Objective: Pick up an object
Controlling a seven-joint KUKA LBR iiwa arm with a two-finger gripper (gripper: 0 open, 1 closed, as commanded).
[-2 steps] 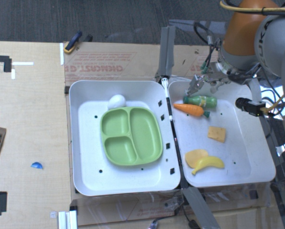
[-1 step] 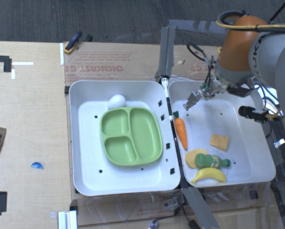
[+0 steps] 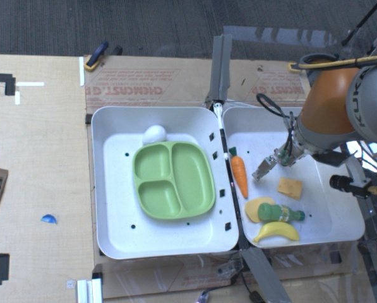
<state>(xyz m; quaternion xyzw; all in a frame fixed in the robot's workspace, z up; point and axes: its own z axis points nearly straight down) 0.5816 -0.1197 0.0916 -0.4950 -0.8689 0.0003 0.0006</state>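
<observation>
My gripper (image 3: 261, 169) hangs over the right bin (image 3: 340, 232), its fingers pointing down-left, just right of an orange carrot (image 3: 239, 175) that lies along the bin's left wall. Nothing shows between the fingers. A tan sponge block (image 3: 290, 187) sits to the gripper's lower right. Lower down lie a green bottle (image 3: 281, 214) across a yellow round piece (image 3: 256, 208), and a yellow banana (image 3: 277, 231) near the front wall.
The left bin (image 3: 112, 169) holds a green divided plate (image 3: 174, 180) and a white ball (image 3: 154, 134) at its back. A metal divider post (image 3: 219, 68) stands between the bins at the back. Cardboard and a wooden bench surround them.
</observation>
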